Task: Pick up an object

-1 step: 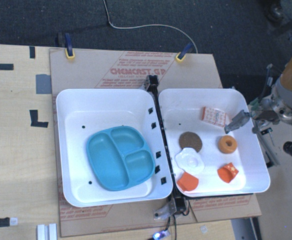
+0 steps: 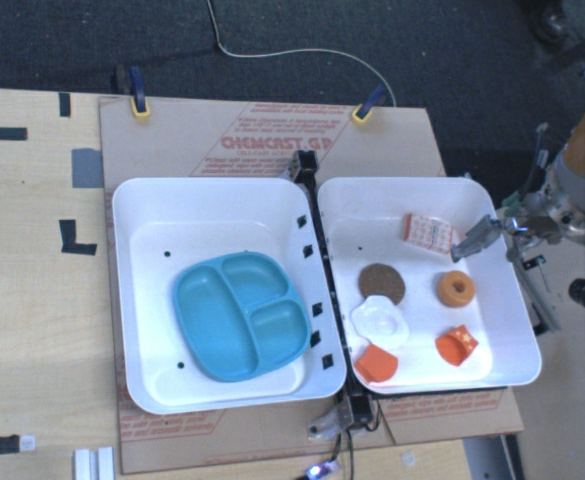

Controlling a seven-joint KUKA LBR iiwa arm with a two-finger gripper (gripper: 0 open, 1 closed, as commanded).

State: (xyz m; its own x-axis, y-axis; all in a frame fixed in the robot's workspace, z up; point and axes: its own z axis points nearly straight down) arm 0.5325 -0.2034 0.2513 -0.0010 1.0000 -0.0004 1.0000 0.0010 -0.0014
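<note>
The right bin (image 2: 357, 203) holds several small items: a red-and-white packet (image 2: 429, 232), a brown round disc (image 2: 381, 282), an orange-brown donut ring (image 2: 456, 289), a white lumpy piece (image 2: 380, 323), an orange wedge (image 2: 376, 364) and a small red-orange item (image 2: 457, 345). My gripper (image 2: 487, 233) hangs at the bin's right rim, just right of the packet and above the donut. One grey finger (image 2: 472, 239) juts left over the rim. Nothing shows between the fingers.
The left bin (image 2: 142, 228) holds a blue divided tray (image 2: 240, 314). A black divider with clips (image 2: 317, 268) runs between the bins. Both bins rest on a cardboard sheet (image 2: 272, 133) clamped at the back. A white cable (image 2: 302, 53) loops across the dark floor behind.
</note>
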